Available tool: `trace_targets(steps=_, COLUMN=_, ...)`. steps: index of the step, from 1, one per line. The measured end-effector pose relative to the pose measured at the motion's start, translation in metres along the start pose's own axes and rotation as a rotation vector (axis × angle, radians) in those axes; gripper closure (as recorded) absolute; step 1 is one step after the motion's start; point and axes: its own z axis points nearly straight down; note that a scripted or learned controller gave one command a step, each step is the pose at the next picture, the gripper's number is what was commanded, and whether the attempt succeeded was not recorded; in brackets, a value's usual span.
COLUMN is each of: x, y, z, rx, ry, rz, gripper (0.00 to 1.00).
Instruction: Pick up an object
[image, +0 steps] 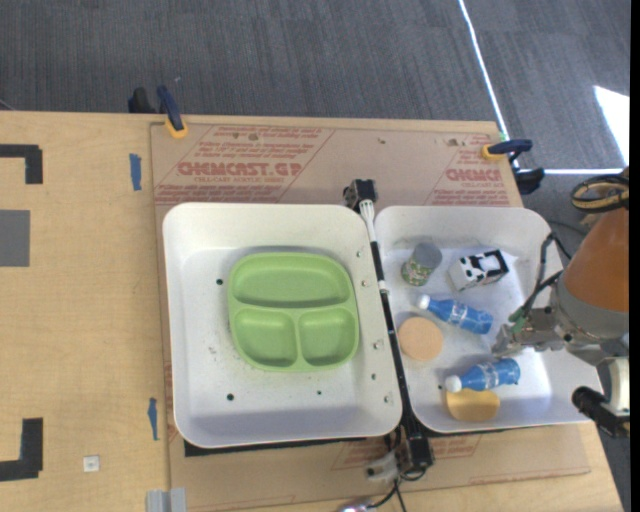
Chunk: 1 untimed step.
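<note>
Camera view, starting at the near edge of the right bin (530, 418): a yellow block (472, 405) lies by the near wall, toward the near left corner. Touching it on its far side is a blue bottle with a white cap (488, 377), lying on its side with the cap pointing left. The gripper (508, 338) hangs just above and beyond that bottle's right end, at the end of the grey arm with the orange band (605, 265) that comes in over the bin's right wall. Whether the pincer is spread or pressed together cannot be told from this angle, and nothing is seen between its tips. Left of the gripper, near the bin's left wall, a tan round disc (421, 340) lies flat. Just beyond it a second blue bottle (457, 314) lies on its side, slanted, its white cap toward the left. Farther back, a black-and-white toy (479, 268) sits toward the far right of the bin, and a small round tin with a grey lid (421, 261) sits beside it toward the far left corner. The left bin (190, 300) carries a green divided plate (294, 309) near its middle. Both bins rest on a sheet of printed cardboard (250, 160) on the wooden bench (70, 300).
</note>
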Motion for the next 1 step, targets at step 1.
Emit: trace_targets(steps=1, x=0.0, y=-0.0001, z=0.0001, rx=0.0, ry=0.0, rz=0.0, gripper=0.0)
